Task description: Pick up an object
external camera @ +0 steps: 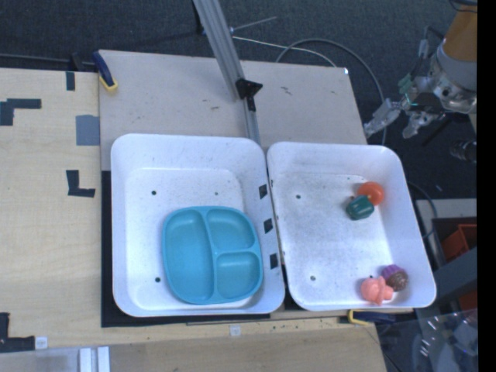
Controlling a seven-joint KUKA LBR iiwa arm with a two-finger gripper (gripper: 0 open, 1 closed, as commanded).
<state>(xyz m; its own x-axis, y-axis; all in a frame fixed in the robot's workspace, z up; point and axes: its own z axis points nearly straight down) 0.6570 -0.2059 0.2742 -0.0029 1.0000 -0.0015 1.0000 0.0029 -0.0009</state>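
Above the bench, from the fixed camera view, the gripper (403, 113) hangs outside the bins, beyond the far right corner of the right bin (403, 208), its fingers spread wide and holding nothing; by my reading the pick has not begun and all of it is left. That bin holds an orange ball (373, 192) touching a green block (359, 208) near its right wall, and a pink toy (375, 289) beside a purple piece (394, 277) at the near right corner; the left bin (128, 208) holds a blue divided plate (211, 254).
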